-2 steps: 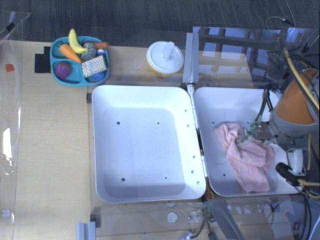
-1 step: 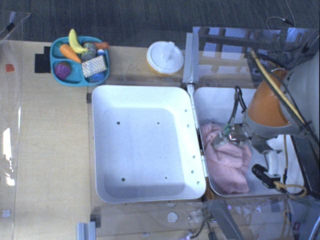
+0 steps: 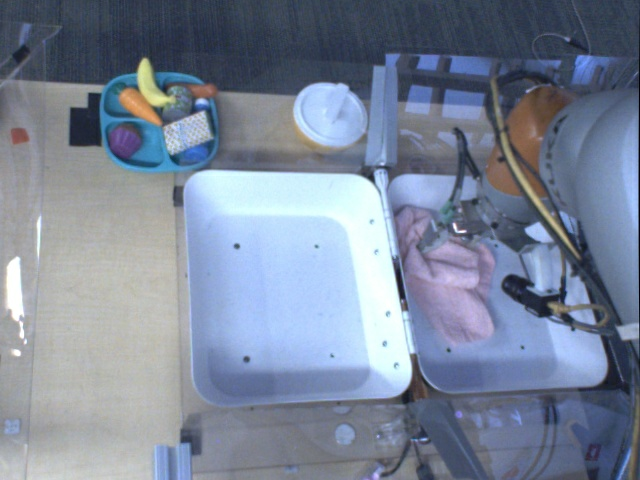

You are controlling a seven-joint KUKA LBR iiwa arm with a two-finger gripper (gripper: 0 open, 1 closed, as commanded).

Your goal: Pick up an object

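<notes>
One pink cloth (image 3: pixel 452 286) under hand (image 3: pixel 447 226), finger state unclear; pinch a raised fold, lift straight.

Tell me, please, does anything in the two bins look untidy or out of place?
Only the pink cloth in the right bin: it lies crumpled against the bin's left wall, not flat. The gripper is at its top edge.

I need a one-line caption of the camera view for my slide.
Grey KUKA arm's gripper lowered onto a crumpled pink cloth in the right shallow white bin; the left white bin beside it.
</notes>
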